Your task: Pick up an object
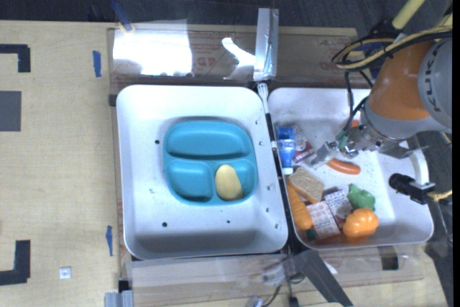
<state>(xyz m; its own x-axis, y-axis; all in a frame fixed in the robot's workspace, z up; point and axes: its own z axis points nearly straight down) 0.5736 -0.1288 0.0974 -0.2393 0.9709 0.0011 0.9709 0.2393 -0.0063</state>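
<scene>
Jaws hang low over the right bin, at the middle right of the frame, just above and left of a small orange-red sausage-like piece; whether they are parted or closed cannot be told at this size, and nothing can be seen between them. Most of the toy food lies heaped in the lower half of that bin: a slice of brown bread, a carrot along the left wall, a red-and-white packet, a green piece and an orange fruit (touching the green piece above it). A blue-and-white packet sits nearer the bin's upper left. At frame centre, the left bin on the worktop holds a blue 3-section tray with a yellow lemon-like piece in its lower right section.
</scene>
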